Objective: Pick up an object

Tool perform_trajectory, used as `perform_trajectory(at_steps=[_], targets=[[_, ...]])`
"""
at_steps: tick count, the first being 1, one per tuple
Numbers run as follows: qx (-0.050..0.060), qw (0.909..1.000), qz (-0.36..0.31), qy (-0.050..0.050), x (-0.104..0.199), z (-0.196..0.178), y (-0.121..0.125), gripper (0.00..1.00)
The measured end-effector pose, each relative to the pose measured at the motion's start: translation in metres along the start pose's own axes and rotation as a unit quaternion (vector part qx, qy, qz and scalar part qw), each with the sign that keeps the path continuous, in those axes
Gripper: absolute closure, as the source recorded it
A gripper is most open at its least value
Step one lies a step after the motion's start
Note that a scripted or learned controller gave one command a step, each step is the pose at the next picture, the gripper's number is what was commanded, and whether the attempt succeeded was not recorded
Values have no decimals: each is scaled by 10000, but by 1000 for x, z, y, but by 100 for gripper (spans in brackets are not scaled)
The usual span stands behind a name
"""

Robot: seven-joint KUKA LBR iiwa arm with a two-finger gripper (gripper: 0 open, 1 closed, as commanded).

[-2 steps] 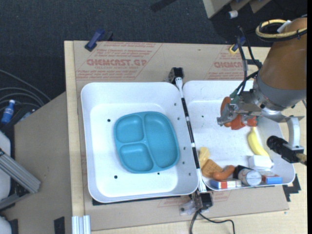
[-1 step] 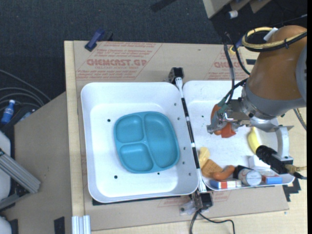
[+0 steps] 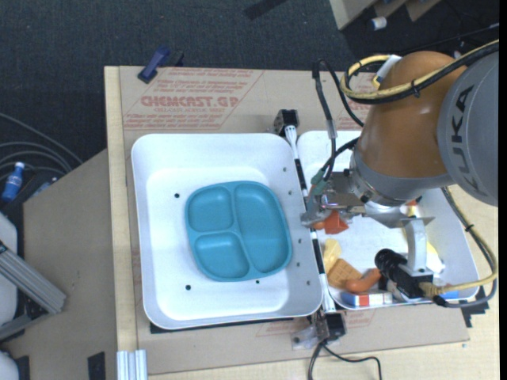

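red-orange object sits in the bin on the view's right, close to that bin's left wall and directly beside the gripper. the two appear to touch or nearly touch, but whether the gripper is open, closed or clamped on the red-orange object cannot be told, since the wrist and its metal parts hide the tips from above.

the grey arm with its orange band reaches in from the right and covers much of that bin's upper half. nearer the front edge of the same bin lie more small things: a pale yellow piece just below the red-orange object, a tan wedge touching it, an orange curved piece just to the right of the wedge, and a red and white stick lying flat along the front wall.

the bin on the view's left holds a blue divided plate with three compartments, lying flat near the middle and turned a little askew to the bin's sides.

both bins rest on a cardboard sheet printed with red lettering. a small blue thing lies at the sheet's far left corner, well apart from the bins. a black clip sits at the far end of the seam between the two bins.
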State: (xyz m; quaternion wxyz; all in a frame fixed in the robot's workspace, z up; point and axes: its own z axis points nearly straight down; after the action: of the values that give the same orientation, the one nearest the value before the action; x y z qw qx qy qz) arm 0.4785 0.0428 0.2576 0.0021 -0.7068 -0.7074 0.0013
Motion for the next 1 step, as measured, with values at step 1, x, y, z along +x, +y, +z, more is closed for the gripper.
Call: perform_trajectory(at_steps=[1], targets=[[-27, 10000, 7, -10, -52, -16, 66, 100]])
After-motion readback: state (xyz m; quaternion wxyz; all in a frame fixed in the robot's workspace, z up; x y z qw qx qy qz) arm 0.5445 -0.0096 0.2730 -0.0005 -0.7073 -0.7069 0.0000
